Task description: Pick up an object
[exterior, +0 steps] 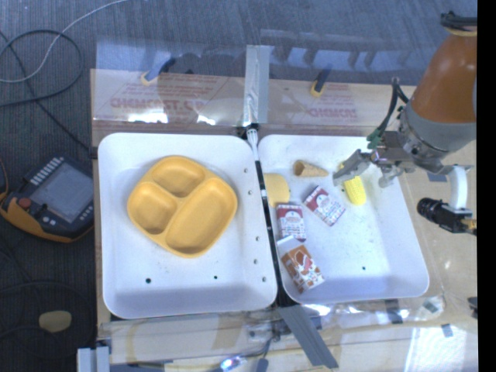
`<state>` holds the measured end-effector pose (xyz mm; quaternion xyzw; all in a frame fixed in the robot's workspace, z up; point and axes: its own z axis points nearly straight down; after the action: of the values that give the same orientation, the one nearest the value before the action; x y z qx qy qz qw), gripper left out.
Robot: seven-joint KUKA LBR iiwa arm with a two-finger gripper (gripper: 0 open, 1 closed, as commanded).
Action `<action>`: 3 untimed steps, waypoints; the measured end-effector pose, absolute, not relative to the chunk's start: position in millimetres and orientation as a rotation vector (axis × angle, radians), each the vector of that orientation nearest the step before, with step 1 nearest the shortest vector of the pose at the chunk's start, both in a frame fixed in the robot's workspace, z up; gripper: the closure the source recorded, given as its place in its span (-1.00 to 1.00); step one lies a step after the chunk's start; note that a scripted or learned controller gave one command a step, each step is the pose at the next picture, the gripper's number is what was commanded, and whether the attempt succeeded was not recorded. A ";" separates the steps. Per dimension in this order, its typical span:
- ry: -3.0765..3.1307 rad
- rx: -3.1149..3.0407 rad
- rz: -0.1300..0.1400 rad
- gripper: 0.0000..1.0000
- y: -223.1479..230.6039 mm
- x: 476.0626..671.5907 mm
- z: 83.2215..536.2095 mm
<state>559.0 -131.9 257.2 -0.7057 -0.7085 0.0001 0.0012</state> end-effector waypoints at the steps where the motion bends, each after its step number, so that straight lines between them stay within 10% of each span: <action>1: -2.375 -2.055 0.003 -1.00 -169.1 624.7 152.7; 3: -2.578 -1.858 -0.019 -1.00 -145.3 605.2 101.3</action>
<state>605.2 -145.3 101.3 -0.5846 -0.8111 -0.0060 -0.0179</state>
